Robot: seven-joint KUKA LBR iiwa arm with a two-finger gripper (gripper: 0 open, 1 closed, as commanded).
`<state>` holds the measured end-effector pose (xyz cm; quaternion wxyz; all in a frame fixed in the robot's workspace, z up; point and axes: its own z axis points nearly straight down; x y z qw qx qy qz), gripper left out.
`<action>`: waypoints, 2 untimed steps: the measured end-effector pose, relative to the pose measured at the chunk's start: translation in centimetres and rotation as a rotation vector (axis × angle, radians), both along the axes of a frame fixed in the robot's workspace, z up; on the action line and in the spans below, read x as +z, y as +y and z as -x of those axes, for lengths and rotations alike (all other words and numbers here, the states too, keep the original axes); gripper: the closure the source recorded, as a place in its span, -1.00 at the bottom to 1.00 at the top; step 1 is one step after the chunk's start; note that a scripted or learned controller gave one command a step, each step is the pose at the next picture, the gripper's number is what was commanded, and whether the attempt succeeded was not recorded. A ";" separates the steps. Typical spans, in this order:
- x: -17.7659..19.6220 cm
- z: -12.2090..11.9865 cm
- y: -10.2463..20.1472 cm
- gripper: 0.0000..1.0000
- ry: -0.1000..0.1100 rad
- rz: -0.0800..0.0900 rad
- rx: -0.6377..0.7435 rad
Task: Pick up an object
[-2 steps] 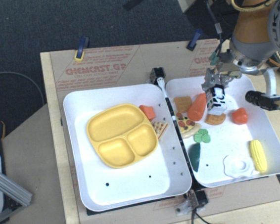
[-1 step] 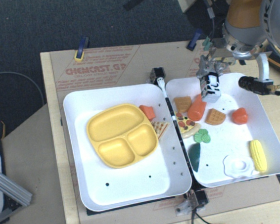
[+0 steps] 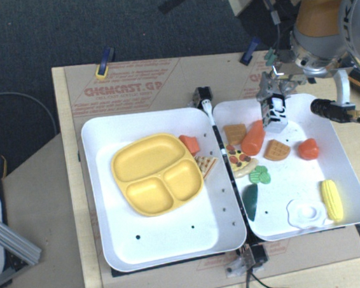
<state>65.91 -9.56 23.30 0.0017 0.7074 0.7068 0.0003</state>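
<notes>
tool [image 3: 275, 116] over right bin [image 3: 352, 173] | grip state unreadable | arm [image 3: 326, 10] cut off top-right

Both white bins [image 3: 171, 246] look like smooth, glossy plastic — as does the yellow divided plate [image 3: 154, 171] — on a matt cardboard-like counter [image 3: 160, 81].

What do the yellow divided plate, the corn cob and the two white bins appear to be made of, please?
Yellow divided plate: likely moulded plastic, with a smooth, slightly glossy, uniform colour. Corn cob: probably toy plastic or rubber, a bright even yellow with soft highlights. White bins: seemingly thin formed plastic, with rounded corners and a faint sheen, though coated metal cannot be ruled out.
</notes>
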 end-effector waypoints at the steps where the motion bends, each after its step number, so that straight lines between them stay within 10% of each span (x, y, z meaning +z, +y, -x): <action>1: -1.2 1.3 0.1 1.00 0.006 -0.002 0.000; 2: -1.2 -0.5 0.9 1.00 -0.001 0.000 0.002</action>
